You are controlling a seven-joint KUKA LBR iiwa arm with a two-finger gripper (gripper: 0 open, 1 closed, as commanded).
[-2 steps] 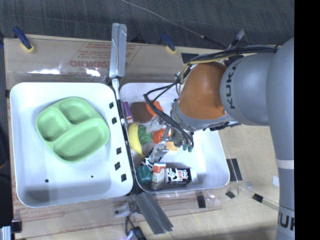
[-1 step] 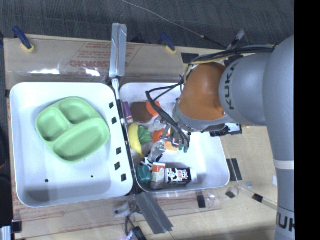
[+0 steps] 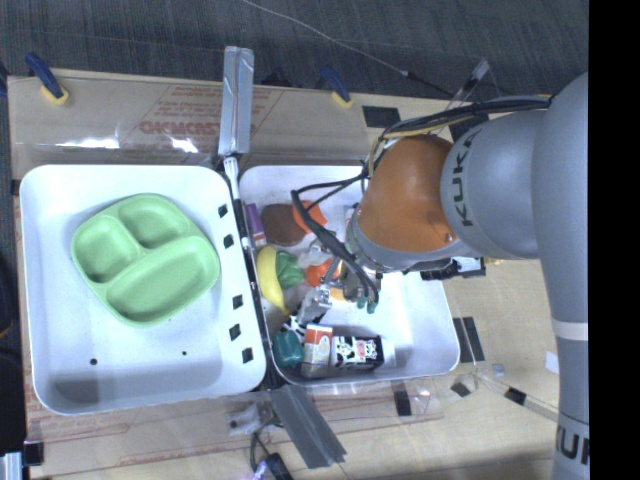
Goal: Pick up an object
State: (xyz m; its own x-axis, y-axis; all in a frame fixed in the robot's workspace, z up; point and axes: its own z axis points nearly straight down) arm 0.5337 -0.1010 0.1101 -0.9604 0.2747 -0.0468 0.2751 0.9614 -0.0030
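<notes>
Arm is reaching in from the right and hanging over the right bin, orange band sitting above the bin's middle. Gripper is poking down into the clutter near bin centre, but cables and wrist are covering the tips, so can't tell if it's spread, pressed together or pinching anything. Objs are all crowding the left half of that bin: yellow item is lying just left of the gripper against the divider wall, green piece touching it on the gripper side, brown round obj sitting toward the back-left, small carton w/ black-and-white print lying flat along the front wall just below the gripper, teal item beside it in the front-left corner. Something orange is showing right by the gripper, prob a small obj, view too poor to say. Right part of the bin floor is showing bare white. Left bin is holding a green divided plate, well apart from the arm, w/ open floor around it.
</notes>
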